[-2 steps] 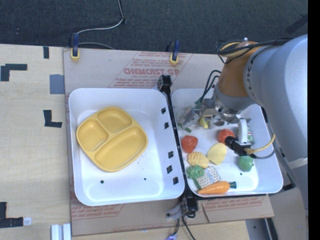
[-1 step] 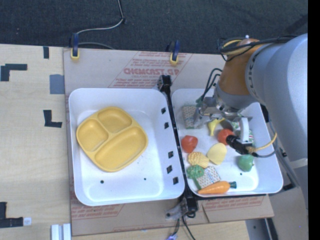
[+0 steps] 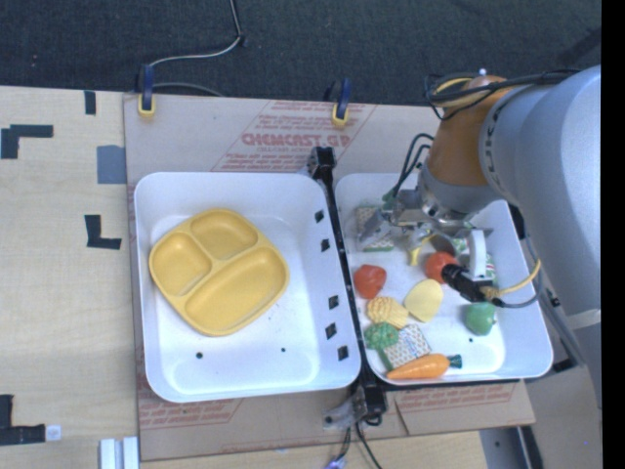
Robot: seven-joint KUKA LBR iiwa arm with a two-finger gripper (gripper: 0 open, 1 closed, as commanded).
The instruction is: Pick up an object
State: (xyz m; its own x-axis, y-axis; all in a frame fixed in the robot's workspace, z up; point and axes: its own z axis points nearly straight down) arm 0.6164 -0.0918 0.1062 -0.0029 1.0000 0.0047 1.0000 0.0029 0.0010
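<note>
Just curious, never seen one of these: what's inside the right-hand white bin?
The right bin holds toy foods: a red tomato, yellow corn, a pale lemon-like piece, a green piece, an orange carrot. The arm's end effector covers part of the far end.

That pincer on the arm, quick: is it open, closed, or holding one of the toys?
Pincer: over the right bin; open or closed cannot be told.

Two bins (image 3: 156, 203), one yellow plate (image 3: 219, 271)
</note>
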